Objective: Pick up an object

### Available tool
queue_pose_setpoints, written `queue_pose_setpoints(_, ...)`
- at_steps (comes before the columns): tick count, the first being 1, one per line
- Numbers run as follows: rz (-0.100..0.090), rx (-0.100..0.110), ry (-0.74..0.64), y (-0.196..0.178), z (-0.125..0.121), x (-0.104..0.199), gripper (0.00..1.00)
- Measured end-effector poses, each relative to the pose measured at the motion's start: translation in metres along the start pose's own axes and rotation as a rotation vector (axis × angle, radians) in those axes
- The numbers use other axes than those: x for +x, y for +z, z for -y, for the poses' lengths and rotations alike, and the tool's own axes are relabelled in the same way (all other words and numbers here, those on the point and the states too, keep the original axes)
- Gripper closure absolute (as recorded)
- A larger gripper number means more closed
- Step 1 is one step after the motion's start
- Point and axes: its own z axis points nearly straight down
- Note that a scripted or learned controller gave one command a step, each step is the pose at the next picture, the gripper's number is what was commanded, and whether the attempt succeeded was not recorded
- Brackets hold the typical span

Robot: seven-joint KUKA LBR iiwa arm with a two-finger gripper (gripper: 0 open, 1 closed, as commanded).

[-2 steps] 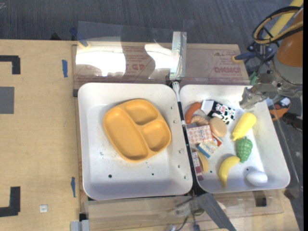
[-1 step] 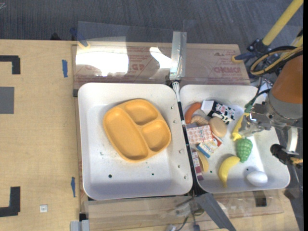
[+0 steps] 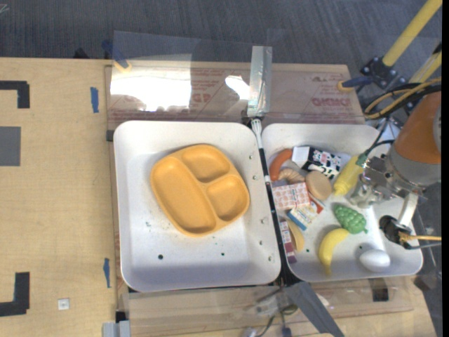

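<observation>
Crowding the right white bin [image 3: 414,262], the candidate objects lie loose so any can be grabbed: a yellow plastic banana [image 3: 331,246] at the bin's front, a green bumpy plastic fruit [image 3: 350,218] just behind it, a white egg-shaped piece [image 3: 374,260] beside it. Hovering over the bin's right side, the gripper [image 3: 379,192] holds nothing visible; its jaw state I cannot tell

Matt orange plastic tray [image 3: 200,188], smooth white plastic bin [image 3: 133,209], rough pale wooden bench [image 3: 49,188]
</observation>
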Motion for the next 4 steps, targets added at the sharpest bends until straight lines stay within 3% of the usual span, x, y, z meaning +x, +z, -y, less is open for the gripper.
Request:
queue_pose_setpoints(1,-0.001,-0.003,0.309,-0.001,0.046,0.061,0.0)
queue_pose_setpoints(2,0.0,-0.003,0.653,0.0,-0.002,0.093,0.0)
queue_pose_setpoints(3,0.001,0.0,0.686,0.0,0.027,0.105,0.0)
queue_pose_setpoints(4,0.001,0.002,0.682,-0.011,0.027,0.106,1.0)
